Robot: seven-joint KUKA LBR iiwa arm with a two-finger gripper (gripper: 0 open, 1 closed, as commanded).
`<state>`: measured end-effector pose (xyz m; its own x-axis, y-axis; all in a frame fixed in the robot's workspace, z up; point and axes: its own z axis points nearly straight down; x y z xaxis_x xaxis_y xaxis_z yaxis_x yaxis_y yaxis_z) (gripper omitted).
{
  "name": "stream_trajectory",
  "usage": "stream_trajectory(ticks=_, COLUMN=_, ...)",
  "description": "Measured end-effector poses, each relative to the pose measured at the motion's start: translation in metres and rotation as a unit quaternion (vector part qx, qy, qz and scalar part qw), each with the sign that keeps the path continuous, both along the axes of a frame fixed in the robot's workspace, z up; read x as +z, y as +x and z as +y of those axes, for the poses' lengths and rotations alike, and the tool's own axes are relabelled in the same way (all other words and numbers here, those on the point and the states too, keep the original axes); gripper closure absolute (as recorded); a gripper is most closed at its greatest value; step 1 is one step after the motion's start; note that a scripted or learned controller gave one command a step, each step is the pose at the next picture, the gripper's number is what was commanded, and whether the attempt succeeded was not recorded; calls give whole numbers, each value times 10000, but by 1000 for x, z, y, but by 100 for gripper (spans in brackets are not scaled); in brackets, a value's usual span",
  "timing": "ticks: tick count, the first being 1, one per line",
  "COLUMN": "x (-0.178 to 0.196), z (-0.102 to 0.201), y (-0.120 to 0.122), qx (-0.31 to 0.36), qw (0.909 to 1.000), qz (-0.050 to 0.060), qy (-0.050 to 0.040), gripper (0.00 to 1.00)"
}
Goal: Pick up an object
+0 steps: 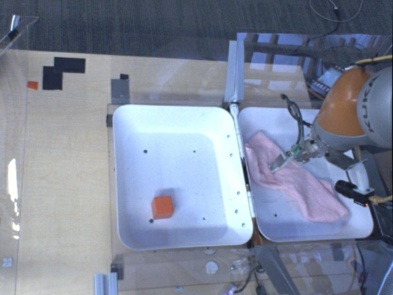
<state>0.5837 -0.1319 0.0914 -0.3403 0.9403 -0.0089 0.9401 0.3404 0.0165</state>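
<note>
A pink cloth (288, 182) lies crumpled across the right bin (270, 123), running from its left-middle toward the front right. My gripper (284, 160) reaches in from the right and sits low over the cloth's upper part, its tip touching or nearly touching the fabric. An orange block (163, 207) rests in the left bin (166, 128), toward its front left, far from the gripper.
The arm's orange band and grey wrist (344, 118) hang over the right bin's right side. A metal divider rail (241, 165) separates the two bins. Black markers (61, 71) lie on the wooden bench at the far left.
</note>
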Motion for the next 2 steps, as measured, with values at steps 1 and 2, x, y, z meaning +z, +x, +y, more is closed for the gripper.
stream_trajectory(ticks=1, x=-2, z=41, y=81, qx=-1050, qw=9945, qz=27, qy=30, gripper=0)
stream_trajectory(ticks=2, x=11, z=43, y=84, qx=-1003, qw=9950, qz=-10, qy=27, gripper=100)
